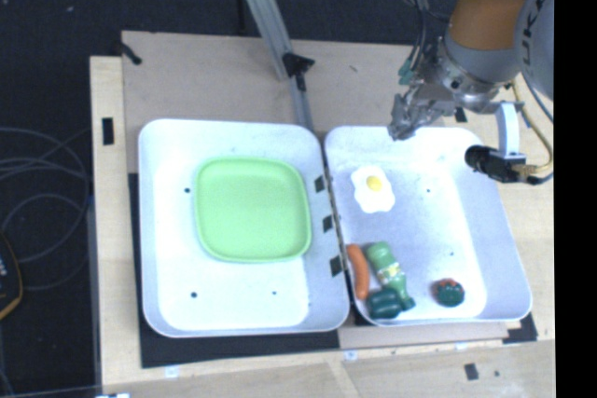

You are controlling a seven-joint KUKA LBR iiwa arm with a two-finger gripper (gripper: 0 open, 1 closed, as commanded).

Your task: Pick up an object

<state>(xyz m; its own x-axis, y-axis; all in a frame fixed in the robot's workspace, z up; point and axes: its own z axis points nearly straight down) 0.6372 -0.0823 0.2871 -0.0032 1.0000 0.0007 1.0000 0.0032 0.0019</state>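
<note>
Carrot (358,269) lies lengthwise along the right bin's (485,200) left wall, tip toward me, as my arm hangs its gripper (403,128) over the far rim; finger state I cannot tell

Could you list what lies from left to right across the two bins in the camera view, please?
Green plate → carrot → green bottle → red and green item. The fried egg overlaps these in order, so I leave it out.

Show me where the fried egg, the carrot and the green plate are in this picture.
fried egg (373,189), camera view, on its yolk and the white beside it.
carrot (358,270), camera view, on the middle of its orange body.
green plate (252,209), camera view, on its flat centre.
</note>
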